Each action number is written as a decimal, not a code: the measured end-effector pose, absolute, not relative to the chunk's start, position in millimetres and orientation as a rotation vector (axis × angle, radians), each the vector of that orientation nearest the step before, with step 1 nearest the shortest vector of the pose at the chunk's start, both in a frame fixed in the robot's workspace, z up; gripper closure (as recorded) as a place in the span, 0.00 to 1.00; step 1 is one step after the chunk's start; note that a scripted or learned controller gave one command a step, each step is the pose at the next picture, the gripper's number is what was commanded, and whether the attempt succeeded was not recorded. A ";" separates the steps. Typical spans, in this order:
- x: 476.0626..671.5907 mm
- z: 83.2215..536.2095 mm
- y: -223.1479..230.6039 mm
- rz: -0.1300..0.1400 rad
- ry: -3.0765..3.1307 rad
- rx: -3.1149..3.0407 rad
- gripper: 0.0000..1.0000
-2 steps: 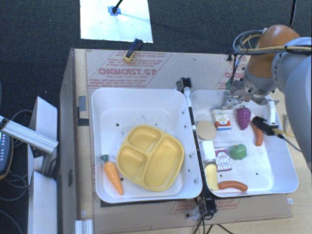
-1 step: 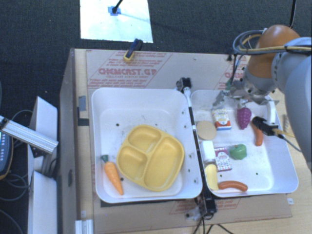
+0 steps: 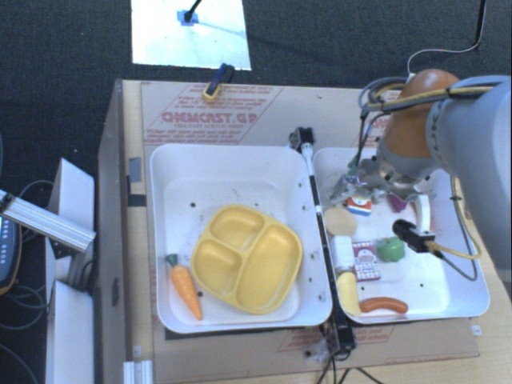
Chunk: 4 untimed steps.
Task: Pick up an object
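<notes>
Both white bins (image 3: 240, 166) look like smooth, faintly glossy moulded plastic. In the left bin, the yellow divided tray (image 3: 248, 256) is smooth matt plastic, and the carrot (image 3: 186, 291) just left of that tray has a waxy plastic look. The bench top (image 3: 232, 114) behind the tray looks like matt brown board with red print. In the right bin, right of the tray, the sausage (image 3: 383, 305) and green ball (image 3: 390, 250) shine like glossy plastic. The arm (image 3: 472, 134) has a satin grey shell and a glossy orange band (image 3: 416, 118). The floor (image 3: 64, 46) looks like rough dark carpet.
</notes>
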<state>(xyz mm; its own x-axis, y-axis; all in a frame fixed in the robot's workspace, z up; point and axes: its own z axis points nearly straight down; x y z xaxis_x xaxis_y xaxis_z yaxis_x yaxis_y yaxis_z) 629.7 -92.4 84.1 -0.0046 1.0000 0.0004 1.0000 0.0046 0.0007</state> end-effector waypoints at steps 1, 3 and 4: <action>621.2 171.4 -173.6 0.002 2.220 2.216 0.00; 669.1 85.6 -205.8 0.000 2.225 2.219 0.00; 670.6 97.1 -206.4 0.004 2.224 2.209 1.00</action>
<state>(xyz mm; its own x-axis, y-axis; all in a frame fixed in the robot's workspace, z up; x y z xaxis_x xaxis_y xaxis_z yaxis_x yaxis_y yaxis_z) 670.6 -206.4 97.1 -0.0069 1.0000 -0.0032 1.0000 0.0070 0.0071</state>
